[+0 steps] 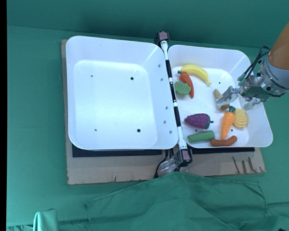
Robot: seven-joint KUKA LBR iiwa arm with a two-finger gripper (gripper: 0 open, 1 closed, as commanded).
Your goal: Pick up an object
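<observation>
The right bin [209, 57] holds several toy foods. A yellow banana [196, 72] lies at the back, with a red pepper [188, 83] and a green leafy piece [181, 88] beside it. Purple grapes [198, 120], a green cucumber [201, 136] and a brown sausage [223, 141] lie toward the front. An orange carrot [227, 122] and yellow corn [240, 118] sit at the right. My gripper [227, 96] hangs low over the bin's right half, just above the carrot and corn. A small tan piece [217, 94] lies right beside its tip, partly hidden.
The left bin [82, 52] sits beside the right one, joined by a black-and-white hinge bar [172, 95]. Both rest on a cardboard sheet [115, 174]. Green cloth [183, 201] is bunched at the front. The arm's orange band [286, 47] fills the right edge.
</observation>
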